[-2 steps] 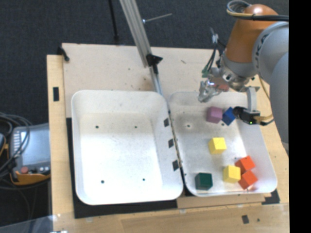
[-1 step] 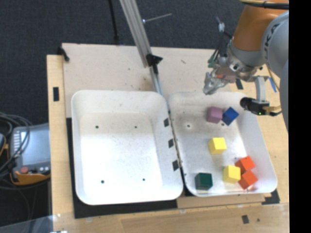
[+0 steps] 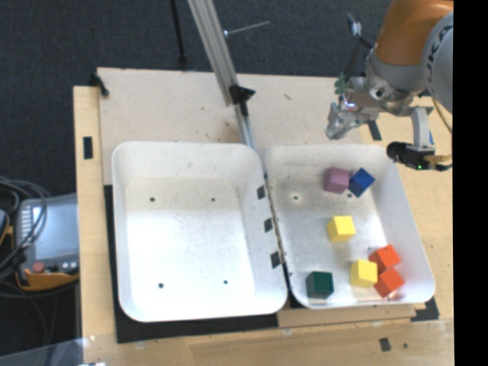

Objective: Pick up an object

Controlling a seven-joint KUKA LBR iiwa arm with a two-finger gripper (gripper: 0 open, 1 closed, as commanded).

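Note:
My gripper (image 3: pixel 338 126) hangs above the far rim of the right bin (image 3: pixel 305 158), with nothing seen between its fingers. In that bin lie a purple block (image 3: pixel 335 179) touching a blue block (image 3: pixel 361 181), just in front of and below the gripper. A yellow block (image 3: pixel 341 228) sits mid-bin. Toward the near right corner are a second yellow block (image 3: pixel 364 272), two orange blocks (image 3: pixel 387 256) (image 3: pixel 390 281), and a dark green block (image 3: pixel 320 284) near the front rim.
The left bin (image 3: pixel 122 204) stands beside the right one, their rims meeting at the middle. A slanted aluminium post (image 3: pixel 217 48) rises behind the bins' junction. A grey device with cables (image 3: pixel 46 239) sits off the bench's left edge.

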